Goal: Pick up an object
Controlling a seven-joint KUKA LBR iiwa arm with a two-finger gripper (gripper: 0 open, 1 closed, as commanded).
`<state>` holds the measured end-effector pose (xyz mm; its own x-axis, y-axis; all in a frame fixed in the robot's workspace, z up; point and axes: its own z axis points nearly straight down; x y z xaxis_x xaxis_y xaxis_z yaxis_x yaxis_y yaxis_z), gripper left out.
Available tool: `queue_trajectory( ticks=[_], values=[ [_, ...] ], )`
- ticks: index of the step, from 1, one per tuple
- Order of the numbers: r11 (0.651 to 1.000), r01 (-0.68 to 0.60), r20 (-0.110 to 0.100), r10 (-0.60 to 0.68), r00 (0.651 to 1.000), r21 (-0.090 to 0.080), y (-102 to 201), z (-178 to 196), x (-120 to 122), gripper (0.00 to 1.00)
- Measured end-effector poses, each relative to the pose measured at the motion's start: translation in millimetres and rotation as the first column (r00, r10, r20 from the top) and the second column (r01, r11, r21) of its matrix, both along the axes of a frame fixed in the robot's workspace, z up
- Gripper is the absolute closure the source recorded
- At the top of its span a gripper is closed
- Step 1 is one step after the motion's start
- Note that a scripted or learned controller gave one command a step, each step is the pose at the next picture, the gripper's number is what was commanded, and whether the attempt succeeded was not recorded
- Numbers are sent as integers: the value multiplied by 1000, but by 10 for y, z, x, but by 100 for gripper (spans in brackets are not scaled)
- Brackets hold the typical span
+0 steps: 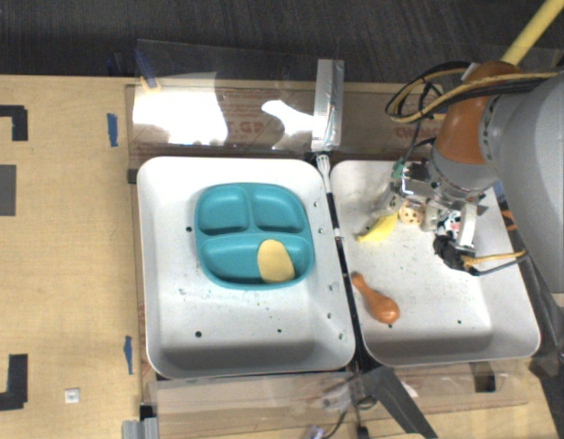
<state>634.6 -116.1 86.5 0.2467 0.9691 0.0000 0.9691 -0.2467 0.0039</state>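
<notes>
Here, pincer [402, 210] near bin wall [341, 236].

A divided tray [252, 231] is set in the left bin [163, 273], with an oval object [276, 262] lying in the tray's near compartment. To the right of the tray, in the right bin [464, 323], a wedge-shaped piece [378, 230] is found towards the far side and a drumstick-shaped object [376, 300] nearer the front. The gripper [426, 210] is positioned just right of the wedge-shaped piece.

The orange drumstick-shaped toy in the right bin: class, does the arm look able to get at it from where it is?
Probably yes. The orange toy lies alone on the right bin's open floor, with nothing over it, and the gripper hovers in that same bin.
</notes>
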Motion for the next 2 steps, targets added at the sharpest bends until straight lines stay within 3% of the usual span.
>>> queue_trajectory(
  ticks=[1,2],
  values=[
    [1000,-3,4,3,1000,-3,7,128,17,100],
    [691,-722,1,723,691,-6,244,1333,-299,100]
  ],
)
